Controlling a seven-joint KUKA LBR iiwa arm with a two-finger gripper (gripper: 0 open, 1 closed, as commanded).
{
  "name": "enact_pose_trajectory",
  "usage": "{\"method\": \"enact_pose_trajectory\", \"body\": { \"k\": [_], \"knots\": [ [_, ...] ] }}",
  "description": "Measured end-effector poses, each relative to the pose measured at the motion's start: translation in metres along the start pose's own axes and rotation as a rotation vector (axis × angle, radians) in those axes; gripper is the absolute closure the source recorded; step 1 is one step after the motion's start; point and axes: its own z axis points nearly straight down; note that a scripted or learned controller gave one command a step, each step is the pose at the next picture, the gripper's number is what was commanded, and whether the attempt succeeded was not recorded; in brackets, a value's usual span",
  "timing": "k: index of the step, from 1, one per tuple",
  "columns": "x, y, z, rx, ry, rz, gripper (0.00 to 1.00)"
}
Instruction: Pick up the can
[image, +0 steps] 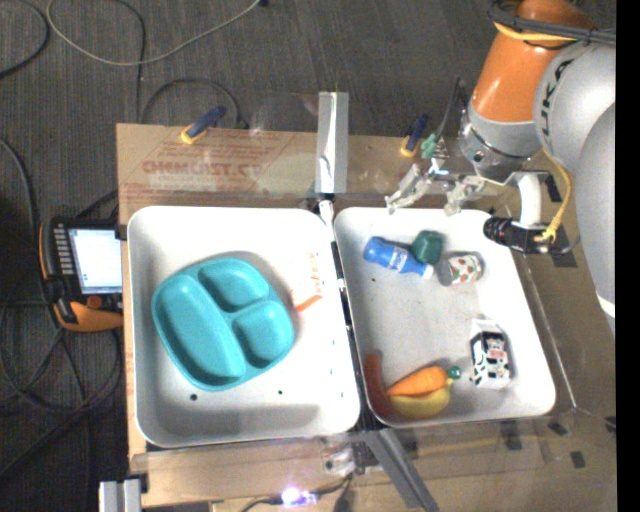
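The can (463, 268), small with a red and white print, lies on its side in the right bin (520, 400), toward the back. My gripper (423, 205) hangs over that bin's back rim, up and to the left of the can and apart from it. It is open, fingers (394, 203) spread wide, with nothing between them.
A blue bottle (393, 255) and a dark green cup (430, 245) lie just left of the can. A black and white carton (490, 358), a carrot (418, 380) and a banana (415, 403) sit at the front. The left bin (160, 420) holds a teal divided plate (225, 320).
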Motion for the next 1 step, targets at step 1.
{"method": "enact_pose_trajectory", "body": {
  "k": [1],
  "knots": [
    [-0.0778,0.0001,0.0479,0.001,-0.004,-0.013,0.0]
  ]
}}
